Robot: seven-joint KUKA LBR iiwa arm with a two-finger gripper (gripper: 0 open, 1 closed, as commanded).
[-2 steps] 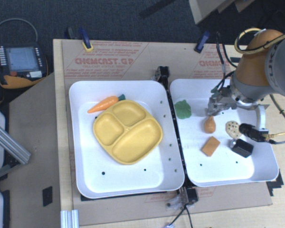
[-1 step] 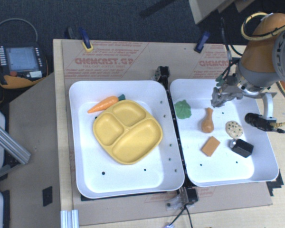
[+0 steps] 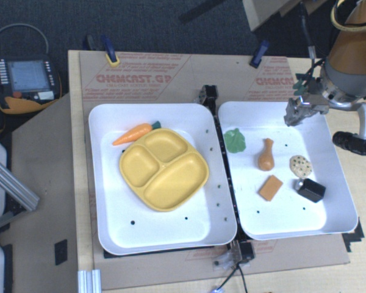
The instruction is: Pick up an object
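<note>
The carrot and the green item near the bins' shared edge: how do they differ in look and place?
The carrot is orange, long and tapered; the green item is green, rounded and lumpy. The carrot lies in the left bin, touching the yellow divided plate; the green item sits apart from other things in the right bin. Both rest on white bin floors.

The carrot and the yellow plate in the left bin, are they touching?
Touching. The camera view shows the carrot lying against the upper-left rim of the yellow plate, with no white bin floor visible between them.
</note>
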